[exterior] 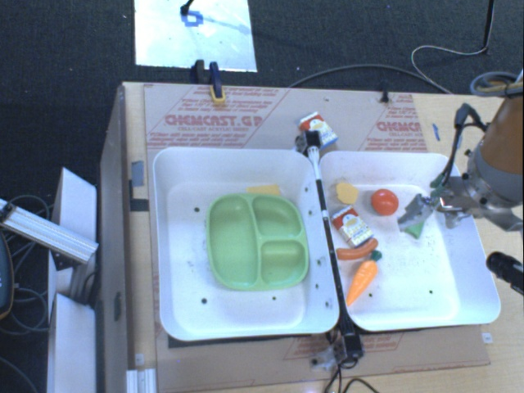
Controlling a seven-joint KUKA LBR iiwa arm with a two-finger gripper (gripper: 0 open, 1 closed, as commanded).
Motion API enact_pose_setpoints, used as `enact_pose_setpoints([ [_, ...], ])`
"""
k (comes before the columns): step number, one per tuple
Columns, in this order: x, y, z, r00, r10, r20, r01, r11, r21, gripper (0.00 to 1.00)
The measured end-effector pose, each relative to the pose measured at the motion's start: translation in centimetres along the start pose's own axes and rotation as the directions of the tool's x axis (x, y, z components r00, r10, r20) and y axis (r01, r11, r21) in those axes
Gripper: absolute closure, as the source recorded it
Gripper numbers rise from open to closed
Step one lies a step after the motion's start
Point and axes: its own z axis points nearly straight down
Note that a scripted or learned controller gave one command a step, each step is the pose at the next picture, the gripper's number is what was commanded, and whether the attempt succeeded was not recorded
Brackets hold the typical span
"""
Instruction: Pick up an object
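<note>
Two white bins side by side, viewed from above at a slant; positions are given relative to the pincer. Far to the pincer's left, the left bin (176, 301) holds a green divided plate (257, 241), with a flat yellow piece (263, 191) just beyond the plate's far edge. At the dividing rim (319, 195), beyond both bins, a small red-and-white carton (317, 129) stands on the bench. In the right bin (426, 301), still left of the pincer, lie a yellow chunk (347, 192), a second small carton (352, 227), a sausage (357, 253) and a carrot (362, 277), the last three crowded together near the divider. A red tomato (385, 201) sits apart from these, a short way left of the pincer. The pincer (417, 214) hangs low in the right bin's far right part, at the end of the arm (499, 158) entering from the right; a small green object (415, 228) lies directly at its tip. Whether the fingers are spread or closed, and whether they grip that object, cannot be told, as the tip is too small and blurred. Judged step: final approach or grasp attempt on the green object, the likeliest target. The next move calls for confirming that the fingers straddle the object, closing firmly, then lifting straight up clear of the bin's wall; should the grip fail, the isolated tomato offers the easiest alternative.
</note>
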Motion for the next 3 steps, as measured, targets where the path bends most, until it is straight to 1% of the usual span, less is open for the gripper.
enact_pose_setpoints([
  [1, -2.0, 8.2, 13.6, 1.000, 0.001, 0.000, -0.001, 1.000, 0.003, 0.00],
  [2, 0.3, 13.6, 17.3, 1.000, -0.001, 0.000, 0.001, 1.000, 0.000, 0.00],
  [3, 0.3, 13.7, 16.1, 1.000, -0.002, 0.000, 0.002, 1.000, -0.003, 1.00],
])
